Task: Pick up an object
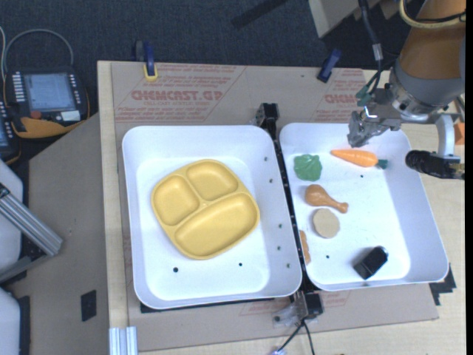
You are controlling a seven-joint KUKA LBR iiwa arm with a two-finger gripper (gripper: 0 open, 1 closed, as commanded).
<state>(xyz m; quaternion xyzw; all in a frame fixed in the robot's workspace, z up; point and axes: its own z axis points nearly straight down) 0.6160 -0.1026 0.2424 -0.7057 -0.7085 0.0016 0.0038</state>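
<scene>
Gripper (362, 135) above right white bin (414, 220), near orange plastic carrot (355, 157).
Can't tell jaw state; nothing visibly held. Carrot lies at 6 o'clock of gripper, flat and apart from the other items, so likely target.

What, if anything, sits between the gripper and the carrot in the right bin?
Nothing visible. The gripper hangs just above and left of the carrot, with bare bin floor between them. The green toy lies further left, off that path.
</scene>
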